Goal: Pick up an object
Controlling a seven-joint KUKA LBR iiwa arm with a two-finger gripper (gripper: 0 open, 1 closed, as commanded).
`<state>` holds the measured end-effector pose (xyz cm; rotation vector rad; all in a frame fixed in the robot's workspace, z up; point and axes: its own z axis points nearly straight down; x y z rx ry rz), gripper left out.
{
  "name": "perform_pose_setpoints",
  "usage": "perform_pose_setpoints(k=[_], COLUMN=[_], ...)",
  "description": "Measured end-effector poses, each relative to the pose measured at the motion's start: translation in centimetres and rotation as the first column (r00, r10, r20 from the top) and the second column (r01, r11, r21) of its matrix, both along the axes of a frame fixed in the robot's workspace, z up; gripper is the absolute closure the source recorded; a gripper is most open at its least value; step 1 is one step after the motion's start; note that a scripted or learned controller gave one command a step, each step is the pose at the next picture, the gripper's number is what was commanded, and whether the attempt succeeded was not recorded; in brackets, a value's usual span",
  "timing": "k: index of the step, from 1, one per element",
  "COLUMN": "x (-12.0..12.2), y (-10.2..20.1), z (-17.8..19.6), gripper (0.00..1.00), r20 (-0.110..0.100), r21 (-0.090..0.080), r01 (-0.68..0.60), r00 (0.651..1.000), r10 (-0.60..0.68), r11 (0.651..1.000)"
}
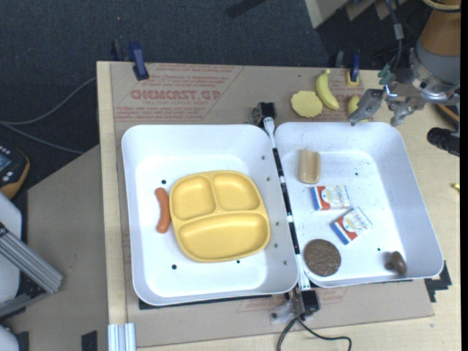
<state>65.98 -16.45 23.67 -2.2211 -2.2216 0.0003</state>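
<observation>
Nearest you, along the front edge of the right bin (pixel 417 196), sit a brown patty (pixel 322 257) and a small dark lump (pixel 395 262). Just behind them lie two cartons (pixel 342 210), flat and close together, and farther back a tan bun (pixel 309 166) near the divider. Any of these could serve as the object to pick; they lie loose and apart, so each can be approached from above. The left bin (pixel 139 196) holds a yellow tray (pixel 218 215) with a sausage (pixel 162 209) touching or just beside its left edge. Beyond the bins, on the bare worktop (pixel 219 93), a banana (pixel 328 91) and a yellow slice (pixel 306 104) lie out of the picking area. Farthest back, the end effector (pixel 381 108) hovers over the right bin's rear rim, fingers spread apart and holding nothing, which I judge to be a ready pose before a descent.
</observation>
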Motion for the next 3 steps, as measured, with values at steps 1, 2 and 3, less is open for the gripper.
perform_pose_setpoints(k=[1,2,3], x=[-0.4,-1.2,0.8], y=[6.1,5.6,5.7], z=[-16.0,-15.2,-15.2], gripper=[0.0,0.0,0.0], r20=[-0.009,-0.003,0.004], r21=[0.004,0.0,-0.001], r01=[-0.005,0.001,-0.001], r00=[1.0,1.0,1.0], r10=[0.005,-0.001,0.001], r11=[1.0,1.0,1.0])
